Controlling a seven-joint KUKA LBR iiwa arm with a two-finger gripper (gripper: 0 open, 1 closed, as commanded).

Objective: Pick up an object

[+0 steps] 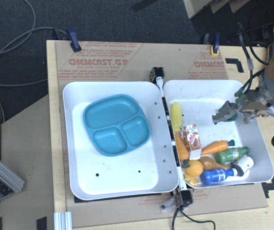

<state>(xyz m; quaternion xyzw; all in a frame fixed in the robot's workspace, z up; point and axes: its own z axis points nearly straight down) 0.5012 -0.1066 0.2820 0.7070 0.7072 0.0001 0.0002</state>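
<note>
Pincer (221,115), fingers spread and holding nothing, reaches leftward from the right, hovering over the right bin (264,147)

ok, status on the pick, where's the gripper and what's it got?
Gripper over right bin, upper part, nothing visibly held. Toy food piled lower left: corn, carrot, blue bottle. Blue plate in left bin. Path unobstructed.
</note>
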